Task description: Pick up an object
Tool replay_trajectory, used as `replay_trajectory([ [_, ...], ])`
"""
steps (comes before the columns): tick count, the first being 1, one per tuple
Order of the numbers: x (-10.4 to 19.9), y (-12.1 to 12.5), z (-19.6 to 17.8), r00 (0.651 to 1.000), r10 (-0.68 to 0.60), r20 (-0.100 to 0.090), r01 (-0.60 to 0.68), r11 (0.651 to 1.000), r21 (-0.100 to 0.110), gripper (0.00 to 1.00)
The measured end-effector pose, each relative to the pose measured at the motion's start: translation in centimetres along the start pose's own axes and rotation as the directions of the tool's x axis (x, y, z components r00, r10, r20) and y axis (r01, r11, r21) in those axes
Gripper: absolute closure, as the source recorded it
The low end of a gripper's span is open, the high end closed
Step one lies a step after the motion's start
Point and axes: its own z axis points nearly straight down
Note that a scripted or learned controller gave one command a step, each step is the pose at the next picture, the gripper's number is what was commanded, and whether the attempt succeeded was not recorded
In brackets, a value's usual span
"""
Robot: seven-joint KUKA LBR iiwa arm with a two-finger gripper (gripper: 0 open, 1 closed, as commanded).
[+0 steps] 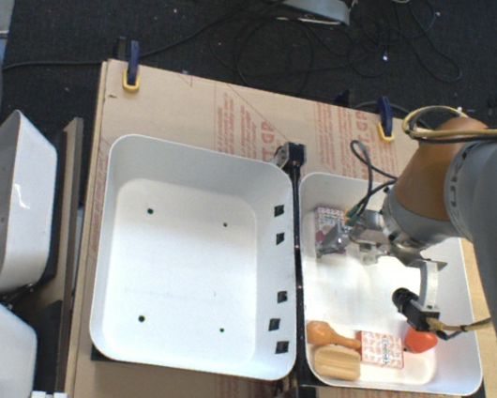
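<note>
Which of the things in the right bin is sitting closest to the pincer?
The pink packet at the bin's far left, right beside the pincer. The red ball, orange pear-shaped toy, tan block and printed card all lie along the near edge.

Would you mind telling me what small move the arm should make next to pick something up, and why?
Probably a short descent onto the pink patterned packet. The gripper sits right beside it near the right bin's far left corner, while the other objects lie along the near edge, farther off.
</note>
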Motion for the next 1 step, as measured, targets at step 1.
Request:
replay_trajectory([
  [1,0.83,1.99,0.01,1.000,0.001,0.000,-0.001,1.000,0.000,0.00],
])
